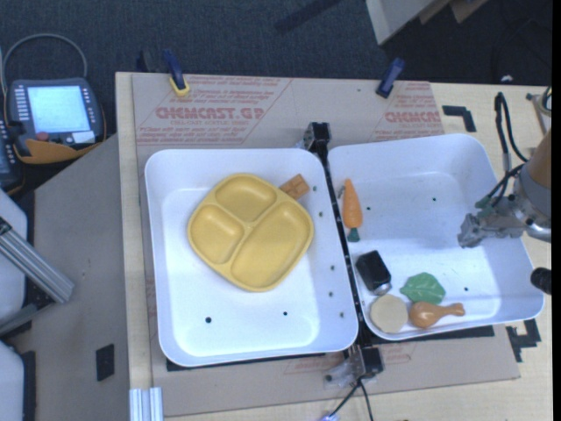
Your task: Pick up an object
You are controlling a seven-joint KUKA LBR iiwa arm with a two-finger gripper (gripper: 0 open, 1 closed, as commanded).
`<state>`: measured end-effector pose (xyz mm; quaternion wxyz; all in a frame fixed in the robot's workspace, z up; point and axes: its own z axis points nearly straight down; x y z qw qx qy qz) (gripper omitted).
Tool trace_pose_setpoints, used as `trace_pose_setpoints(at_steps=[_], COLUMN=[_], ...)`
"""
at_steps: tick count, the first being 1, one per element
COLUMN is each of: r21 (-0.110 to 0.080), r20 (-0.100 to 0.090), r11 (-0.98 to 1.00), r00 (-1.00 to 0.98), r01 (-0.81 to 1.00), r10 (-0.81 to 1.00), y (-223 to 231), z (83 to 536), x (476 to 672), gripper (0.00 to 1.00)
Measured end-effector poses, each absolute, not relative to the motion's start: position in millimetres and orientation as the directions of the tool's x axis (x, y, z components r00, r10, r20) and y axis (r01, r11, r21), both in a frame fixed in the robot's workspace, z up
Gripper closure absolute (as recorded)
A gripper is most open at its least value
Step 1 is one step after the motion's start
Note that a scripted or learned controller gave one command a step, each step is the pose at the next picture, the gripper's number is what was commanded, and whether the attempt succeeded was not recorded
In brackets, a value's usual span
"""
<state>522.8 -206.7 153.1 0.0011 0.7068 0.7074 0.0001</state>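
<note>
Nearby, a carrot (351, 205), black block (373, 270) and green leaf (422, 286) lay in the right bin (412, 160). The gripper (473, 230) hung apart from them. Whether its jaws were spread was unclear.

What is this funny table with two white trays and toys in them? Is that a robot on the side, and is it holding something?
Yes, that is a robot arm reaching in from the right side. The picture is taken by one camera fixed above the bench, looking down at a slant. The grey metal part at the end of the arm is its hand, which hovers over the right bin. I see nothing held in it.

The left bin holds a yellow divided plate with a small brown block peeking out at its edge. The right bin has a toy carrot, a black block, a green leafy toy, a tan round piece and a toy drumstick. The robot's job is to pick one thing up.
</note>
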Motion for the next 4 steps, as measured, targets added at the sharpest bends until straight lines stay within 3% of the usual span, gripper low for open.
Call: trace_pose_setpoints(at_steps=[2, 3, 4], r21=[0.007, -0.001, 0.003], r20=[-0.004, 0.003, 0.002], r11=[0.001, 0.005, 0.007], r00=[-0.001, -0.005, -0.007], r01=[1.000, 1.000, 1.000], r10=[1.000, 1.000, 1.000], y=[-208.2, -160.0, -102.7], z=[243.3, 231.9, 240.7], x=[516.3, 524.3, 535.3], gripper=[1.00, 1.00, 1.00])
